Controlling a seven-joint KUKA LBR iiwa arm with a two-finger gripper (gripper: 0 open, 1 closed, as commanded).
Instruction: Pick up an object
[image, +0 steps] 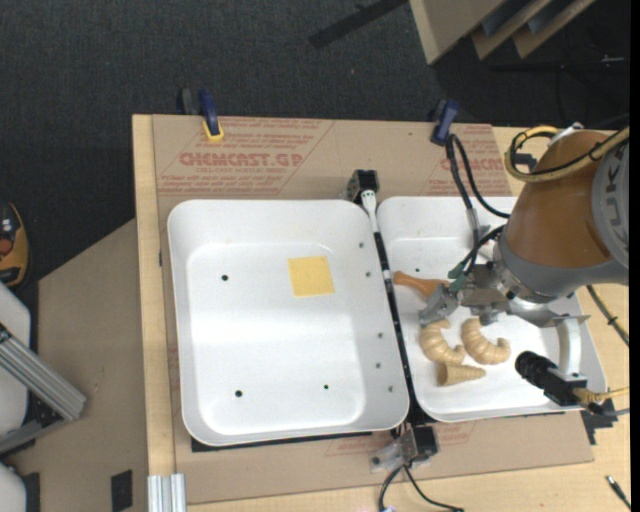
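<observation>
My gripper (440, 305) hovers low in the right bin (425, 225) above the croissants (462, 350); I cannot tell its state. Nothing is visibly lifted yet.

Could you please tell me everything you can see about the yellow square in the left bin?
The yellow square is a flat, thin piece with straight edges and a plain, even yellow face; it looks like a slice of toy cheese or foam. It lies flat on the floor of the left bin, in its upper middle, slightly turned. Nothing touches it apart from the bin floor, and it sits well away from the walls.
</observation>
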